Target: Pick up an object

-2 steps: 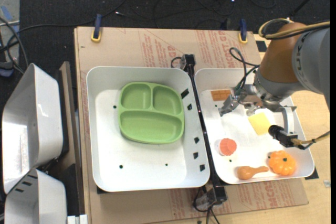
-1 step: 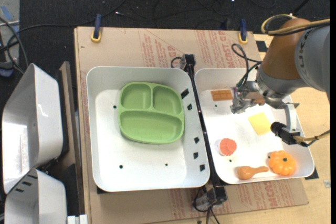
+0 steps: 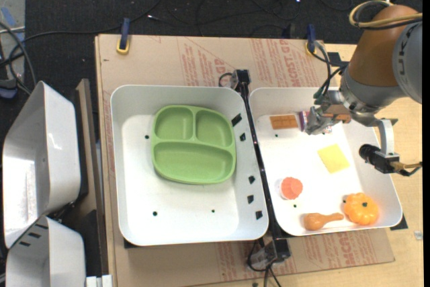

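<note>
Green divided plate (image 3: pixel 194 144) lies in the left bin (image 3: pixel 127 165), out of reach of the pick. In the right bin (image 3: pixel 383 175), the claw (image 3: pixel 316 121) hangs just beside a brown wafer (image 3: pixel 283 122), the likely target; I cannot tell its opening. Yellow square (image 3: pixel 334 158), pink disc (image 3: pixel 291 187) and orange gourd (image 3: pixel 361 208) lie apart.
</note>
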{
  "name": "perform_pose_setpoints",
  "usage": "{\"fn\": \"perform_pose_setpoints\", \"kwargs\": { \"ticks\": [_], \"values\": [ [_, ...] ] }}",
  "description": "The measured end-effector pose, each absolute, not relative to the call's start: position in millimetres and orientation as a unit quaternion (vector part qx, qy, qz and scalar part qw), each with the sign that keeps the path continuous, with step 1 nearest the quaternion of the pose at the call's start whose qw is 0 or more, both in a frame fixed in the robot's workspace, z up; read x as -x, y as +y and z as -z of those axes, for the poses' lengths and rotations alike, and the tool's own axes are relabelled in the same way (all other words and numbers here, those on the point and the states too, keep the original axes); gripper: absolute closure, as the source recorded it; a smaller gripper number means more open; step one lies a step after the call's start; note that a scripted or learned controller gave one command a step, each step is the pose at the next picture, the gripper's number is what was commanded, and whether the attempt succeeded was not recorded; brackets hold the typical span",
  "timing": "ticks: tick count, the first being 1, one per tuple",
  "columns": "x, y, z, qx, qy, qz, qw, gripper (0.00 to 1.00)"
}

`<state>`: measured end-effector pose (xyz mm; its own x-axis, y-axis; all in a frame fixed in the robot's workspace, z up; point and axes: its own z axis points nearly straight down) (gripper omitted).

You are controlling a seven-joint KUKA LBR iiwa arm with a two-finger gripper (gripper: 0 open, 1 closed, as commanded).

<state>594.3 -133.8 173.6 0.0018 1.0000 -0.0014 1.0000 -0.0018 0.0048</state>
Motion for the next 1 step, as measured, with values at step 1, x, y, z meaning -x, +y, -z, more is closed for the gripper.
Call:
{"fn": "perform_pose_setpoints", "kwargs": {
  "ticks": [1],
  "values": [
    [-595.4,-133.9,-216.7,-0.706,0.708,-0.0014,0.002,1.0]
  ]
}}
